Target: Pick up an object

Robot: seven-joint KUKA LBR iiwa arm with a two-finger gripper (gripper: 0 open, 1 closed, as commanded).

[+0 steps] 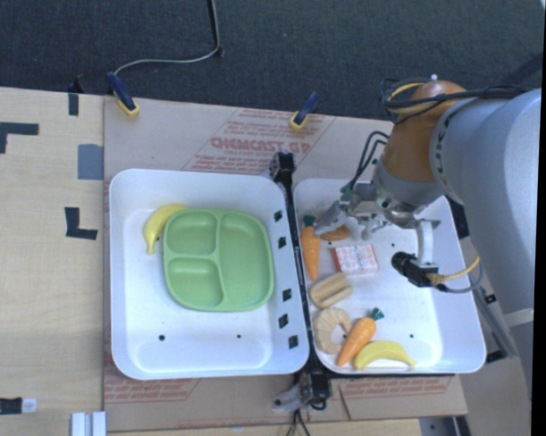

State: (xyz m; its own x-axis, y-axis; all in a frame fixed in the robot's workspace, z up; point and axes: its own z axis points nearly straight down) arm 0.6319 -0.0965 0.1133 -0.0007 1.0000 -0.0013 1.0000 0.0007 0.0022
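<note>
Cardboard-covered bench (240, 144), two white bins side by side. The gripper (358, 216) hangs low over the right bin (448, 339) near its back-left corner, above a small orange piece (335, 233); finger spacing cannot be told. Right bin: two carrots (309, 251) (356, 339), one banana (384, 355), a wafer pack (356, 258), a bread roll (331, 289). Left bin (197, 353): one green tray (218, 260), one banana (156, 225). Its front strip lies open.

Bench (38, 276): cardboard sheet (240, 144), 2 white bins (128, 279) on it.
</note>
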